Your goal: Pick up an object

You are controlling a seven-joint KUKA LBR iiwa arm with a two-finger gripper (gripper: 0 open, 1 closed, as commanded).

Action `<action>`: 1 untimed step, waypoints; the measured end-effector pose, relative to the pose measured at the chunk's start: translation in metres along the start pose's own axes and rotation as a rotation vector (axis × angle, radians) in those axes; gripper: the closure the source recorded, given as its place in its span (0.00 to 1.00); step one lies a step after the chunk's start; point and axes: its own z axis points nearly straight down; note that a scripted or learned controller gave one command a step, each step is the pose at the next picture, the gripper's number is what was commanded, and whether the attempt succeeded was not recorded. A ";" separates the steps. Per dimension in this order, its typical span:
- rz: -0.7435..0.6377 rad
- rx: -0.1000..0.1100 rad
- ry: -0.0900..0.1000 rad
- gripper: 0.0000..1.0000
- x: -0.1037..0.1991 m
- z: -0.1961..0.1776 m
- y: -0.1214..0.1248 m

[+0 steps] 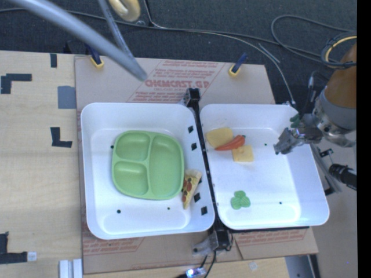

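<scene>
Nearest, in the right-hand shallow white plastic bin (313, 216): a small green clover-shaped toy piece (240, 200), lying alone on the bin floor, well apart from everything else.

Across the divider, in the left-hand shallow white plastic bin (93, 155): a toy pizza slice with a yellow crust (189, 189), tucked against the right edge of a light green divided plastic plate (148, 164).

Farther back in the right bin, near the divider: a cluster of three. A pale yellow block (219, 136), a smaller yellow square piece (243, 154), and between them an orange-red carrot-shaped toy (231, 143), touching or nearly touching both.

At about the same depth, over the bin's right side: the dark two-finger gripper (287, 141), pointing toward the cluster yet clear of it, with bare floor between. Too small and dark to tell whether parted or closed; nothing visibly held.

Judged as the approach step, with no object yet picked. Next: choose one target, probably the lone green piece for its free surroundings, or the yellow square at the cluster's edge; centre above it, descend, then close without nudging neighbours.

Beyond both bins: a printed brown cardboard sheet (179, 77).
</scene>
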 end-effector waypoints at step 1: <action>0.001 0.001 0.000 1.00 0.041 0.001 0.016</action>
